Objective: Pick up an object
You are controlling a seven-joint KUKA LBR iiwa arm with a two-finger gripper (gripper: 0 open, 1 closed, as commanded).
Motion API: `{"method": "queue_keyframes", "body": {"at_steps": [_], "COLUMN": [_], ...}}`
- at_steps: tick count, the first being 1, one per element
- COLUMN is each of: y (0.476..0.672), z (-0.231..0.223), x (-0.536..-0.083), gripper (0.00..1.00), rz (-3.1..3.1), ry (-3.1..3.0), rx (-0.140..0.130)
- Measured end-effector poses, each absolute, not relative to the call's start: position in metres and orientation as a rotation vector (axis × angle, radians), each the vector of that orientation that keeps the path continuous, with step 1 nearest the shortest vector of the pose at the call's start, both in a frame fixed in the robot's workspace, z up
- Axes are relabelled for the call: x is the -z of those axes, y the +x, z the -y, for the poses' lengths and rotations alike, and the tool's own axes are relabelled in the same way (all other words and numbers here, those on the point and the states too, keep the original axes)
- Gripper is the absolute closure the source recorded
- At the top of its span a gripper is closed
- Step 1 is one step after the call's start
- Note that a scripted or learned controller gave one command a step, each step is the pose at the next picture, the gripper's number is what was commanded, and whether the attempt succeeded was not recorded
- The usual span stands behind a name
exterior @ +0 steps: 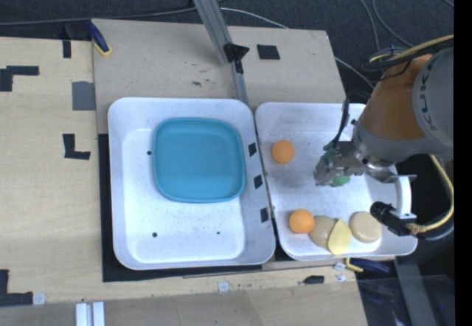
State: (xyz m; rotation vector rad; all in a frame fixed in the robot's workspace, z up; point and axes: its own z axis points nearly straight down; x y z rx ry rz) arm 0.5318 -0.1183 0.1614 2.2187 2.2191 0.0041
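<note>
My gripper hangs low over the middle of the right bin, pointing left from the grey and orange arm. A small green thing shows right at its fingertips. One orange ball lies to the gripper's left, apart from it. A second orange ball rests near the bin's front, beside a tan lump, a yellow piece and a beige round piece.
The left bin holds a blue square plate. A slanted metal pole rises behind the bins. Cables trail by the right bin's front right corner.
</note>
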Motion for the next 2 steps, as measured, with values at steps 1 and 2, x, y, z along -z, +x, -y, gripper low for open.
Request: {"method": "queue_keyframes", "body": {"at_steps": [1, 2], "y": [0.5393, 0.5393], "z": [0.1115, 0.1113], "x": [-0.217, -0.224], "gripper": [1.0, 1.0], "rz": [-2.221, -2.222], "ry": [2.219, 2.221], "rx": [-0.004, 0.0]}}
